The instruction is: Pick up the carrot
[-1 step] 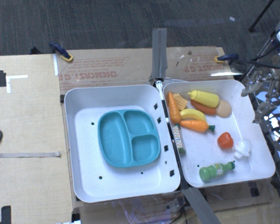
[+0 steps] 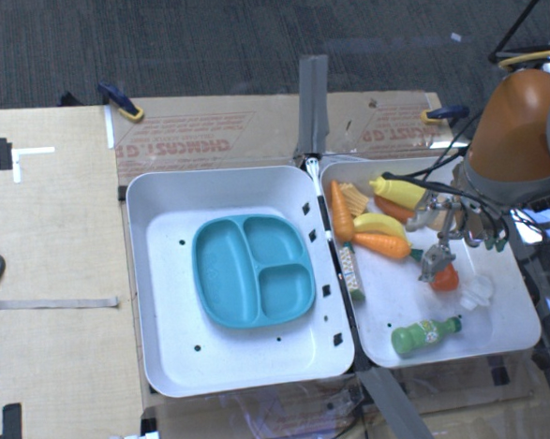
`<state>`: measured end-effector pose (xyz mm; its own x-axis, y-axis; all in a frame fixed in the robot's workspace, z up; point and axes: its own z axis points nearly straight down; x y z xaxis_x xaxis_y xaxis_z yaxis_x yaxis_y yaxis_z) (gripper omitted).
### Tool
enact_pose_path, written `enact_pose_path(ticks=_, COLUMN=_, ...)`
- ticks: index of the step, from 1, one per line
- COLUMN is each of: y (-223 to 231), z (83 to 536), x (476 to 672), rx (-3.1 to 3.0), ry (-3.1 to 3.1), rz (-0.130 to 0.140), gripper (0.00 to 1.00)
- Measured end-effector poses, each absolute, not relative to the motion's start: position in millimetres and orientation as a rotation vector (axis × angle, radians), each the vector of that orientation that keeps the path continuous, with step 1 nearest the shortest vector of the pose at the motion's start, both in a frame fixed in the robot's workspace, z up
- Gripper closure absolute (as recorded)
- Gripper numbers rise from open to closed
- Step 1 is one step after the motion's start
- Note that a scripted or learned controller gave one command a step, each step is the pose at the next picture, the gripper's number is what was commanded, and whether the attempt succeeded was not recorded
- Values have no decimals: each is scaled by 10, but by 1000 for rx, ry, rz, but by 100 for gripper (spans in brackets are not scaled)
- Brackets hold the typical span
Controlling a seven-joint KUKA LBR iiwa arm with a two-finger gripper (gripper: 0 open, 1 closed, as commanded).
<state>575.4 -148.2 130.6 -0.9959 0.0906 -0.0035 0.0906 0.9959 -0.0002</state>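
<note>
An orange carrot (image 2: 382,245) lies on its side in the right bin (image 2: 508,334), just below a yellow banana (image 2: 379,223). A second long orange piece (image 2: 340,214) lies along that bin's left wall. My gripper (image 2: 436,266) hangs to the right of the carrot, a short gap away, directly over a small red-orange item (image 2: 445,279). Nothing of the carrot is under or inside the gripper. The arm's orange band (image 2: 520,126) rises at the far right.
A yellow squeeze bottle (image 2: 400,192) and a tan item (image 2: 354,199) lie at the right bin's back. A green bottle (image 2: 424,335) lies near its front. A striped stick (image 2: 351,272) lies by the left wall. A teal divided plate (image 2: 253,270) sits in the left bin (image 2: 163,362).
</note>
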Motion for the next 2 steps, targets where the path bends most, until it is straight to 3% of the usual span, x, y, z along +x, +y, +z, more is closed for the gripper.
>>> enact_pose_path(ticks=1, y=-1224, z=929, x=5922, rx=861, ry=3019, rz=-1, gripper=0)
enact_pose_path(ticks=2, y=-1223, z=1028, x=5933, rx=855, ry=3017, rz=-4, gripper=100)
